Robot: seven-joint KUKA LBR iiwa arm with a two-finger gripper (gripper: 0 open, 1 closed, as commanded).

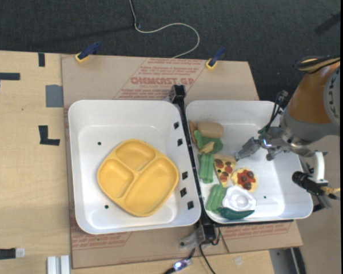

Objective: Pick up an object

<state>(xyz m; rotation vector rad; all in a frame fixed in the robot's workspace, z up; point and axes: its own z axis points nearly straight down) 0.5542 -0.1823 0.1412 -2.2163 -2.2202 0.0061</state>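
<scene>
I see two white bins side by side in the middle of the frame. The left bin (83, 124) holds a yellow plate (138, 177) with three sections. It lies flat and a bit turned, near the middle of that bin.

The right bin (274, 210) holds a bunch of toy food, all packed along its left side. At the top is a tan bread roll (210, 130). Just under it I see some small green and yellow pieces (204, 144). Below them is a long green veggie (206, 166) that stands up and down in the frame. Next to it on the right are a pizza slice (224, 170) and a small round pizza (244, 178). They look like they touch each other. Lower down is a white fried egg (238, 200), with a dark green pepper (235, 213) just below it and another green piece (215, 197) to its left.

The arm (314, 104) comes in from the right edge of the frame, and its orange band is easy to see. The gripper (247, 149) hangs over the right bin, just up and right of the pizza slice. I can't tell if its fingers are spread or pressed together. I see no toy between them.

A thin white cable (171, 27) curls across the dark floor at the top of the frame.
</scene>
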